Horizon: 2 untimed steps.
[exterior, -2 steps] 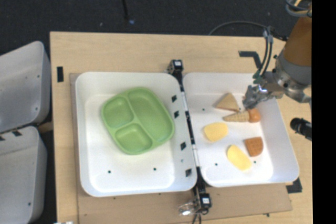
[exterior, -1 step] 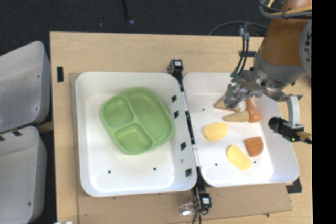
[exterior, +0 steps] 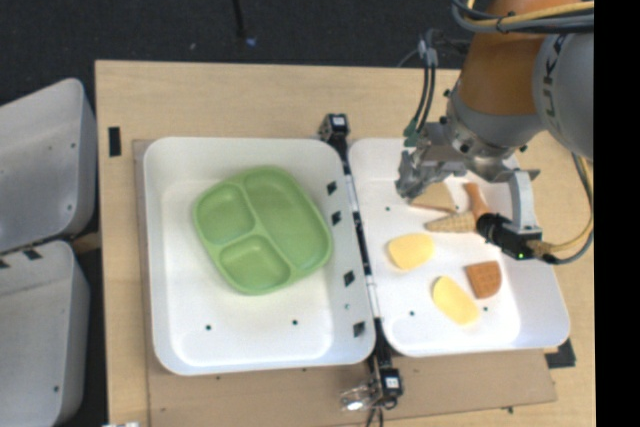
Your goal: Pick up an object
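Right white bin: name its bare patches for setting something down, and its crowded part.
In the right white bin, bare floor lies along the left wall below the pale yellow oval piece, and along the front wall. Crowded: the back, where the gripper hangs by the tan cone-shaped piece.

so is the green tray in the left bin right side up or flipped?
Right side up. The green tray lies flat in the left bin, its three compartments facing up with raised dividers visible.
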Motion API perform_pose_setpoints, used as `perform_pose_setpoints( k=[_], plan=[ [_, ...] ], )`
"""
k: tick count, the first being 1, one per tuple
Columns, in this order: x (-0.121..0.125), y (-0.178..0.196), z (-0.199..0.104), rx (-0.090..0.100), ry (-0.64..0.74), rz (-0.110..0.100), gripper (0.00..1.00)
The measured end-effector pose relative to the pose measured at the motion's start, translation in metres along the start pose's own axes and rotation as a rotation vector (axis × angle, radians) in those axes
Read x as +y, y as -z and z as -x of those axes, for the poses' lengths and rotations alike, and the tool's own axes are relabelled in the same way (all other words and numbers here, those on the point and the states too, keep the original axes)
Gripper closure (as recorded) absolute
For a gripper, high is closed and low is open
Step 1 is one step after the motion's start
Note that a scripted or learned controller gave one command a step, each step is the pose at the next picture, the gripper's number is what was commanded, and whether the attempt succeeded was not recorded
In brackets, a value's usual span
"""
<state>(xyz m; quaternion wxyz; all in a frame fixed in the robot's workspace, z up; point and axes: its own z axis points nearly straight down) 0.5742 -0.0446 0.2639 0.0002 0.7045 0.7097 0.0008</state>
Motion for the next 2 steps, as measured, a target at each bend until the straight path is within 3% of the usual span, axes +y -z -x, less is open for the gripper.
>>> perform_pose_setpoints(
  k=[2],
  plan=[
    [0.028, -0.006, -0.088, 0.000, -0.001, 0.001, 1.00]
  ],
)
